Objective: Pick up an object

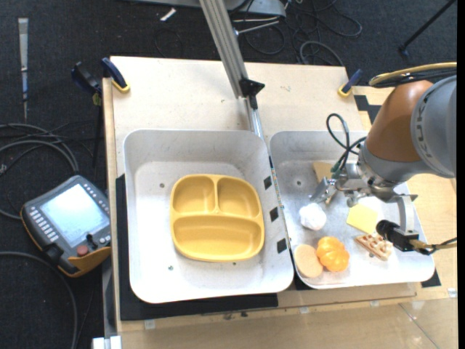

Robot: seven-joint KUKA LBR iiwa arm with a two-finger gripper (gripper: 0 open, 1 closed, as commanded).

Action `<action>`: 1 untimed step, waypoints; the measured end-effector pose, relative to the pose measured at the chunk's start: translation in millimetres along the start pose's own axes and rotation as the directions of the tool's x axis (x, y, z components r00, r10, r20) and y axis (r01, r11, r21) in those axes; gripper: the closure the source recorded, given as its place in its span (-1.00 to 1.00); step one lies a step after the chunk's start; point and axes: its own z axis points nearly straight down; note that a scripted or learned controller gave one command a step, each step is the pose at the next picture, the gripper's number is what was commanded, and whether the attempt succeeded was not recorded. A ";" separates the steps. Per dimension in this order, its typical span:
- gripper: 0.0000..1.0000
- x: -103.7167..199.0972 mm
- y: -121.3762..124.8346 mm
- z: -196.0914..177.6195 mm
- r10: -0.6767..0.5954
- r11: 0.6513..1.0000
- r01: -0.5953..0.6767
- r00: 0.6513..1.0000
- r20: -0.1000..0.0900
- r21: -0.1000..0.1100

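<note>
Tool [325,192] low in the right bin [290,151], finger spread impossible to tell. Nearest pick: white ball [313,216], just beside, toward the bench's front edge; orange fruit [333,253] farther frontward.

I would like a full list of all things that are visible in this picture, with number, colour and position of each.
bins: 2, white, side by side on the bench
divided plate: 1, yellow, in left bin
white ball: 1, white, right bin, middle
orange fruit: 1, orange, right bin, front
round bun: 1, tan, touching the orange fruit's left side
yellow block: 1, pale yellow, right bin, right part
waffle: 1, brown, right bin, front right
control pendant: 1, grey and orange, floor, left of bench
clamps: 2, blue and yellow, bench back corners
arm: 1, grey and orange, from right
end effector: 1, metal, over right bin
</note>
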 end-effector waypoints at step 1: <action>1.00 -0.4 1.5 -13.2 0.000 1.000 0.000 1.000 0.002 -0.006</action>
